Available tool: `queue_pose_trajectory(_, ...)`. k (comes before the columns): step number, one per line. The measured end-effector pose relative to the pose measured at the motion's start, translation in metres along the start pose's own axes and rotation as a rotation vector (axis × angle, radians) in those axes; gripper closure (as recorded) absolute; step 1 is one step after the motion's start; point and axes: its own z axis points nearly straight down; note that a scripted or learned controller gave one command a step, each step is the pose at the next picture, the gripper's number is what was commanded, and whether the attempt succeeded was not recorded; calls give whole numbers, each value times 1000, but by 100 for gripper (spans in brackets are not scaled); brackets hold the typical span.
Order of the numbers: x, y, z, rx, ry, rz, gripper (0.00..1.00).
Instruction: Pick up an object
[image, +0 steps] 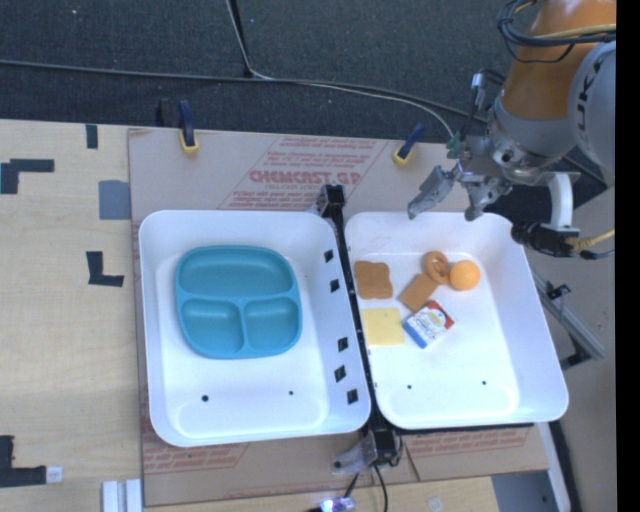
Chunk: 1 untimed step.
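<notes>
Below my gripper (449, 201) lies the right bin (520, 370), and my jaws hang spread wide over its far rim with nothing between them. Off to my left, in the other bin, sits the blue divided plate (239, 301). Nearer the camera than my fingertips cluster a brown toast slice (373, 279), a yellow cheese square (382, 327), a small carton (429, 324) and an orange ball (463, 275)

— what kind of place is this?
— a robot lab. a big grey and orange robot arm (560, 70) stands by a bench (60, 300).
— what else shows it?
— two white bins (160, 400) sit on cardboard (290, 170) held by clamps (186, 125). black tape marks (100, 268) and a black cable (300, 78) are there too.
</notes>
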Motion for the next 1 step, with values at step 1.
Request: queue_pose_trajectory(1, 0, 2, -8, -12, -1, -3, 0)
